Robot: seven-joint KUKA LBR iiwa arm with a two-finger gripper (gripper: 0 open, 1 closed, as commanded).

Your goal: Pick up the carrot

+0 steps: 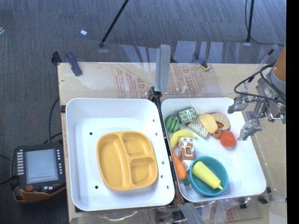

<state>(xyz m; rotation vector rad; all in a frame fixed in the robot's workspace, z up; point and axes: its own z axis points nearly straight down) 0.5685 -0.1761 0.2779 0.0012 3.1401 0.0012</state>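
the gripper [246,120] hangs open with nothing in it, over the right edge of the right bin [243,169].

the carrot [179,167] lies low in the middle of the frame, at the left side of that bin, just beside the blue bowl [198,181] with the yellow corn [206,174] in it. a banana [181,135] and a red tomato [228,139] sit higher up. the yellow plate [127,160] rests in the left bin [81,125], at the lower left of the frame.
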